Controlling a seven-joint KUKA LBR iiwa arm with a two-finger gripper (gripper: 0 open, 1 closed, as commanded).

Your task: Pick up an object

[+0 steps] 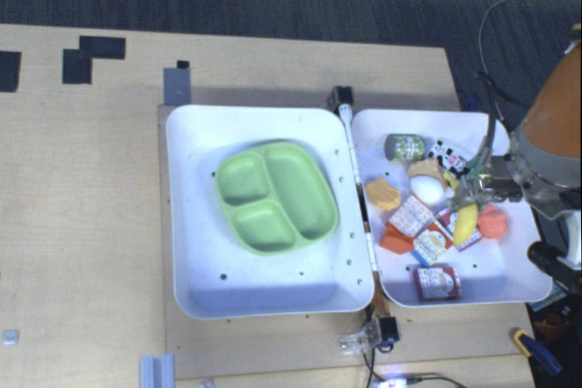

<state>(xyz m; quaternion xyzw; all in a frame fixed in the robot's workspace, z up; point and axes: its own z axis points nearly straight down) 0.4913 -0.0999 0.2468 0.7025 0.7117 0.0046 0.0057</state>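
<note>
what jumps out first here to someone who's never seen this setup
The bright green plastic divided plate, with three compartments, lies alone in the shallow white left bin and draws the eye first. Next comes the shallow white right bin, crowded with a heap of small colourful toy foods, among them a white egg and a yellow banana. The grey arm's gripper hangs over that heap from the right.

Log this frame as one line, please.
claw: over right bin, among clutter | grasp: not confirmed | left bin: green divided plate | nearest: white egg, yellow banana
</note>
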